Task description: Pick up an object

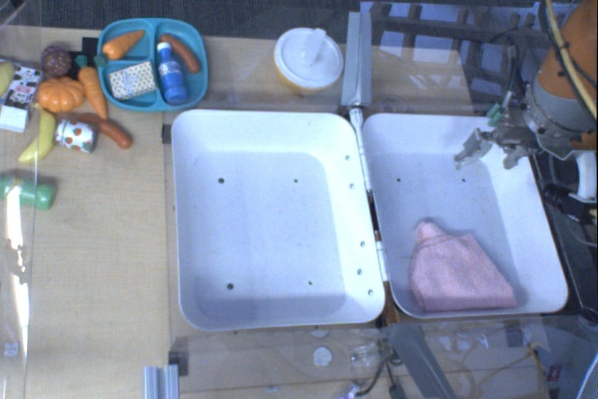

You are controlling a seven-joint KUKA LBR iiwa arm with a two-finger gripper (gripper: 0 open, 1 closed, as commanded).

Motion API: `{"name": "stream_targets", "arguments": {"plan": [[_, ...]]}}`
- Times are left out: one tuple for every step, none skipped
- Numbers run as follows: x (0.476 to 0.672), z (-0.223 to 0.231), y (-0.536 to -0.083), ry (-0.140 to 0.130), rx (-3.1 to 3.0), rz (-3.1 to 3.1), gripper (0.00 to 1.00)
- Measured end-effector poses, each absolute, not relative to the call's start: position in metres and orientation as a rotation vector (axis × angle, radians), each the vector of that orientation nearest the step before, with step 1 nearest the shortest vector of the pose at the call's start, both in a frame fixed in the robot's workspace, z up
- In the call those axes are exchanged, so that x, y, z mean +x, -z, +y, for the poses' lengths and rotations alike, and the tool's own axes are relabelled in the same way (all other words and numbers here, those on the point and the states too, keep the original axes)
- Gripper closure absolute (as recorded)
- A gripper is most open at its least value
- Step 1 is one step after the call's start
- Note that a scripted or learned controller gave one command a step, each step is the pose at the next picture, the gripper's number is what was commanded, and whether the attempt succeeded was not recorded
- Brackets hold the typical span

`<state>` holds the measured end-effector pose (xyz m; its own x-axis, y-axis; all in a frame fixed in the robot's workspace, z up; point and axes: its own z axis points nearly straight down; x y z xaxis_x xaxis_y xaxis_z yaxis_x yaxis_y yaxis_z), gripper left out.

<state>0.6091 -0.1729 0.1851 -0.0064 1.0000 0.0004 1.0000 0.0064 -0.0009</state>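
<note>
Pink cloth is lying crumpled in the near part of the right bin, close to that bin's front wall, and it is the one object we are seeing inside either bin. We are finding the gripper at the far right corner of the same bin, hanging over the white floor well apart from the cloth, with nothing between its fingers. Its two fingers are standing spread, one reaching left toward the bin's middle and the other pointing down beside it. The grey arm with its orange band is coming in from the right edge behind it.

We are seeing the left bin sitting just beside the right one, their rims touching along the middle. Beyond them on the bench, a white lidded cup is resting near the far rim of the left bin. Further left, a blue divided plate is holding toy food, and more toy food is lying scattered beside it on the bench.
</note>
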Motion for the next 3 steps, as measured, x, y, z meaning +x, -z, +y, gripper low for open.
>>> {"name": "stream_targets", "arguments": {"plan": [[0.579, -0.164, -0.106, -0.001, -2.223, -2.217, 0.00], [0.536, -0.127, -0.090, 0.011, -1.976, -2.464, 0.00], [0.541, -0.184, -0.153, 0.001, -2.051, -2.383, 0.00]]}}
